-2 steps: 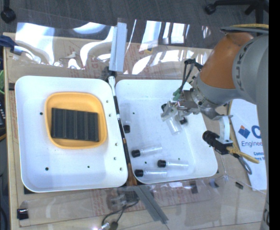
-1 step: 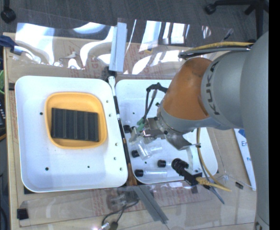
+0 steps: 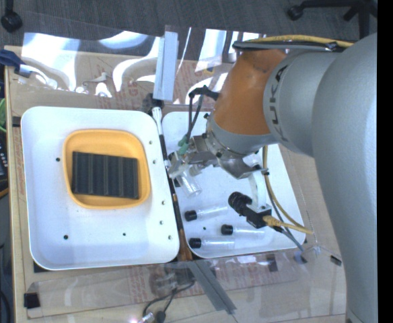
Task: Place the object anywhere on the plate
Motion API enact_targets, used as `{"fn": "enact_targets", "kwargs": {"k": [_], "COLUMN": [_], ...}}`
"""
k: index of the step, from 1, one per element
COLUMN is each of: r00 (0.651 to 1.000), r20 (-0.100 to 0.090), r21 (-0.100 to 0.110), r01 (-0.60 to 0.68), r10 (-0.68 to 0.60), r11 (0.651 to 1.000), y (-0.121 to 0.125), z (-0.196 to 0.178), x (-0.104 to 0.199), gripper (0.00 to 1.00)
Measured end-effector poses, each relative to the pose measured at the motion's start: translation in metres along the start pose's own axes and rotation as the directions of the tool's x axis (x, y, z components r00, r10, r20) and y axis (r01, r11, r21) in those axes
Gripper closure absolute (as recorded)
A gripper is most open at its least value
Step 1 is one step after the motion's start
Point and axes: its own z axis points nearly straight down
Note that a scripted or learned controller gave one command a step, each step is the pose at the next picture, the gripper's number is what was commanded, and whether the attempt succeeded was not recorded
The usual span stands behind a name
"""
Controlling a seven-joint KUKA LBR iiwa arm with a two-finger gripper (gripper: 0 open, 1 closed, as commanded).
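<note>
A yellow plate (image 3: pixel 106 169) with a dark ribbed insert lies in the left white bin (image 3: pixel 48 234). My gripper (image 3: pixel 183 165) hangs low over the left side of the right bin (image 3: pixel 284 187), close to the wall between the two bins. A clear tube (image 3: pixel 190 185) lies just under it; I cannot tell whether it is gripped or simply resting on the bin floor. Further clear tubes with black caps lie at the front of the right bin: one (image 3: pixel 206 213), one (image 3: pixel 242 231) and one (image 3: pixel 217 244). The grey arm with its orange band (image 3: pixel 250 93) hides the back of that bin.
A black cable fitting (image 3: pixel 245 208) and a yellow hose (image 3: pixel 280 214) hang from the arm over the right bin. A grey upright bar (image 3: pixel 164 66) stands behind the bins. Metal brackets lie on the bench in front. A screen device sits at the far left edge.
</note>
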Motion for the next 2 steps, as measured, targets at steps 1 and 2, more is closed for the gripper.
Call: {"fn": "enact_targets", "kwargs": {"k": [1,2], "r00": [0.995,0.995], "r20": [0.0,0.001], "r21": [0.001,0.001], "r01": [0.095,0.096], "r10": [-0.095,-0.096], "r11": [0.995,0.995], "y": [0.0721,0.0722], "z": [0.0207,0.0204], "x": [0.0434,0.0434], "gripper": [1.0,0.0]}}
